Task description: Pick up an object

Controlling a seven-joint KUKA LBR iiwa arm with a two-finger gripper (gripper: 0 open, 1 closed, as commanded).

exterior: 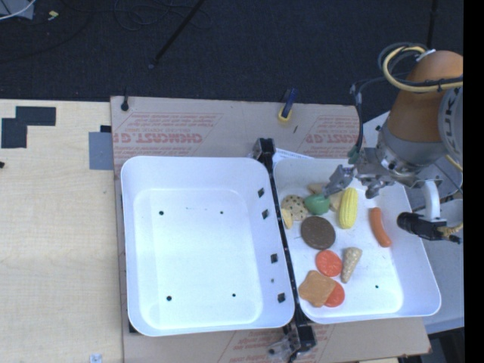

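Observation:
The right bin holds several toy foods: a yellow corn cob, a green piece, a speckled cracker, a brown disc, an orange carrot, a red slice, a cone and a toast piece. My gripper hangs over the bin's far part, just above the corn cob and the green piece. Its fingers stand apart, open, with nothing between them.
The left bin lies beside the right one, with a black divider between them. A blue and yellow clamp sits on the cardboard at the back. The arm's body fills the right side.

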